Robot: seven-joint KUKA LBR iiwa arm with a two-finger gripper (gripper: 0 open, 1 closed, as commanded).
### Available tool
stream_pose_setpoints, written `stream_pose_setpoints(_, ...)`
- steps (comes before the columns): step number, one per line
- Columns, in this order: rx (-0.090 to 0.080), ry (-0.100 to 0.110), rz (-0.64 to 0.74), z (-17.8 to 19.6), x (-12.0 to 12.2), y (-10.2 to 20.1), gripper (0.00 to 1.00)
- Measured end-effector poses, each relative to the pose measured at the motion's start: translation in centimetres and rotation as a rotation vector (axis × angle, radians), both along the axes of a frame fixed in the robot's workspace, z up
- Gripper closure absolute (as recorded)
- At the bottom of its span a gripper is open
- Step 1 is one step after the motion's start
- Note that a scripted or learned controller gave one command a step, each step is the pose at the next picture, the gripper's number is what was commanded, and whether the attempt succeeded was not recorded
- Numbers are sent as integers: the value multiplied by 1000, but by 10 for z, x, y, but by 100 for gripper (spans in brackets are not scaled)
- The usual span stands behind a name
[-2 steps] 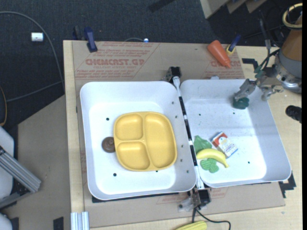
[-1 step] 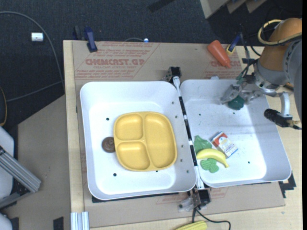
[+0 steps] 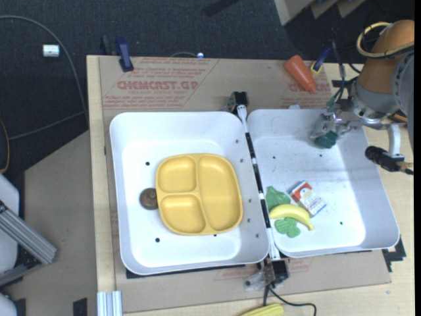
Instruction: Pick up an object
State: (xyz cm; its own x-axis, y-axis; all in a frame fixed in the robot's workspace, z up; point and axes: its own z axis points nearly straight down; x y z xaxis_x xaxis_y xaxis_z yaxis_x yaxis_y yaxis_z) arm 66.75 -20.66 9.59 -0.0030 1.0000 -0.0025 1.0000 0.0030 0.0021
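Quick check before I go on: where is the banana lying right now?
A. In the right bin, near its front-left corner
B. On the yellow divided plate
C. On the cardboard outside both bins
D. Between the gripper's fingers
A: the banana lies on the floor of the right bin, beside green pieces and a small red-and-white packet, apart from the yellow plate in the left bin.

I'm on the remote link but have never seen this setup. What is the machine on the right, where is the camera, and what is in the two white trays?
The camera is fixed above the bench, looking down at a slant. The grey arm with an orange band reaches in from the right; its gripper is over the right bin, at a dark teal thing. Whether the jaws grip it is unclear. That bin also holds a banana, green pieces and a small red-and-white packet. The left bin holds a yellow divided plate and a brown round thing beside it.
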Motion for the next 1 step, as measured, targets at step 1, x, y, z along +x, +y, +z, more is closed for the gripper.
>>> stream_pose_setpoints(1, 4, 1, -2, -10, 0, 75, 100)
